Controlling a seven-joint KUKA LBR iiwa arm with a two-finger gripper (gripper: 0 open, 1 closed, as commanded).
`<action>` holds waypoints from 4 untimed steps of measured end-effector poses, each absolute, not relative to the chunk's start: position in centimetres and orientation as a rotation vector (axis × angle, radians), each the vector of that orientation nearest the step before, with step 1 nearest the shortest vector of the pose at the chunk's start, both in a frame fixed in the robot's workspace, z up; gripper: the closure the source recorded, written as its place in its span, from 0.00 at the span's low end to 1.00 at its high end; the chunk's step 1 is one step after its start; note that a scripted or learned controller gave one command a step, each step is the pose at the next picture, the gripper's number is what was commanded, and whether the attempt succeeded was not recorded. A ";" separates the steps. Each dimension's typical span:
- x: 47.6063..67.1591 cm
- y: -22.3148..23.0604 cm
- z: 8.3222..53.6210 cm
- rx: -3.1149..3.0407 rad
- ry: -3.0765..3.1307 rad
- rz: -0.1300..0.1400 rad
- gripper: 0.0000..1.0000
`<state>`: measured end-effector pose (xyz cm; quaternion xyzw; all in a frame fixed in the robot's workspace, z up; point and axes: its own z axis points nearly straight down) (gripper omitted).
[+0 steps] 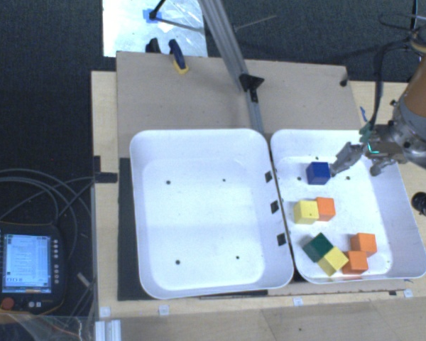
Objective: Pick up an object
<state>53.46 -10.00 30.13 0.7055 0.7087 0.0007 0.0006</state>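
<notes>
The right bin (403, 212) holds several cubes. A blue cube (317, 172) lies near its back, with a yellow cube (305, 211) touching an orange cube (326, 207) at mid-bin. At the front sit a green cube (317, 246), a second yellow cube (333, 261) and two orange cubes (363, 242) (355, 262). My gripper (358, 165) hangs over the back of this bin, just right of the blue cube. Its fingers are spread open with nothing between them. The left fingertip (339, 163) is close to the blue cube's upper right corner.
The left bin (139, 155) stands beside the right one, their rims meeting at mid-bench. A slanted metal pole (224, 34) rises from behind the bins. A yellow clamp (178, 57) lies at the bench's back left. A teach pendant (23, 261) and cables rest on the floor at left.
</notes>
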 end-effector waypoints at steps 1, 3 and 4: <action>53.5 -10.0 30.2 2.216 2.224 0.003 0.00; 53.7 -10.4 17.7 2.223 2.226 -0.005 0.00; 54.1 -10.6 12.0 2.216 2.218 0.003 0.00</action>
